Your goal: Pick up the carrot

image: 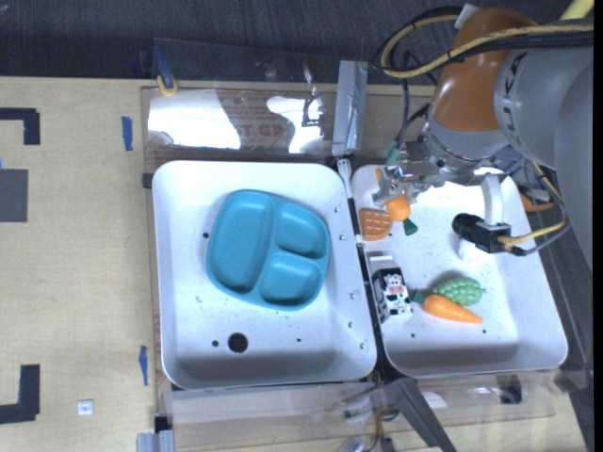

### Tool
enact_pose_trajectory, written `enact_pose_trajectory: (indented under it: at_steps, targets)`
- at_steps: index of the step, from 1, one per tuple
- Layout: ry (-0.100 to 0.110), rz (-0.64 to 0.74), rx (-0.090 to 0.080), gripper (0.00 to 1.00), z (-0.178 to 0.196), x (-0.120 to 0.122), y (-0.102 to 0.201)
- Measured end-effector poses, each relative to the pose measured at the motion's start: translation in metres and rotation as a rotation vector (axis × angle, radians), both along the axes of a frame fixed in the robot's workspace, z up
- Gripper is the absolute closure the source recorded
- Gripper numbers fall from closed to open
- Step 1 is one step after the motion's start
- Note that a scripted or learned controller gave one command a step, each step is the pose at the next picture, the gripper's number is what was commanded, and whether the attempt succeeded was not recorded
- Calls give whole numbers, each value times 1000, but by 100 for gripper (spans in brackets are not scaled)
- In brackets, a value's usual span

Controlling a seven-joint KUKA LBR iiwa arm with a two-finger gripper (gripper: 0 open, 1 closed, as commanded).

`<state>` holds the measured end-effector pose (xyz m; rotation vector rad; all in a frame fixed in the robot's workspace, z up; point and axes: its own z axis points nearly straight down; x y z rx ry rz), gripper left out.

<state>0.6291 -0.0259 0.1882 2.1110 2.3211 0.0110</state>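
Carrot is seen lying flat at lower centre of the right bin, touching a green veg just above it. Gripper is positioned upper left of that bin, well apart from carrot; open/closed state can't be told.

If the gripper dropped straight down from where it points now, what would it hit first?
Probably the small orange piece directly under the gripper, at the right bin's upper left, though depth is unclear. The carrot lies well off that line, near the front.
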Motion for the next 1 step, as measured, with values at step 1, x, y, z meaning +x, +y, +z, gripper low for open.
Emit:
enact_pose_trajectory:
  at_steps: [1]
  targets:
    - [7, -5, -2, 0, -3, -2, -3]
